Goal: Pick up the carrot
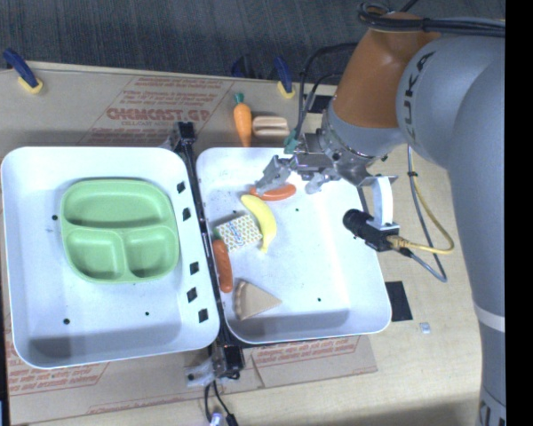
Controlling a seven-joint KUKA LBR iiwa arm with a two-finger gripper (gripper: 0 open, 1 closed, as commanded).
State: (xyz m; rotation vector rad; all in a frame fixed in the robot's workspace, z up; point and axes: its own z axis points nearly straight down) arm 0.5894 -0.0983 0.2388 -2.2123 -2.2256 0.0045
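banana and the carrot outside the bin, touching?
Apart. The camera view shows the carrot on the cardboard beyond the right bin's rim, the banana inside.

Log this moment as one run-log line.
arm: over right bin | gripper: above red sausage-like piece | carrot: on bench behind bins, not held | banana: in right bin

Looks like a robot lab: big grey arm (444, 87), two white bins (35, 327) on a cardboard-covered bench (142, 105), toy food, loose cables (426, 229).
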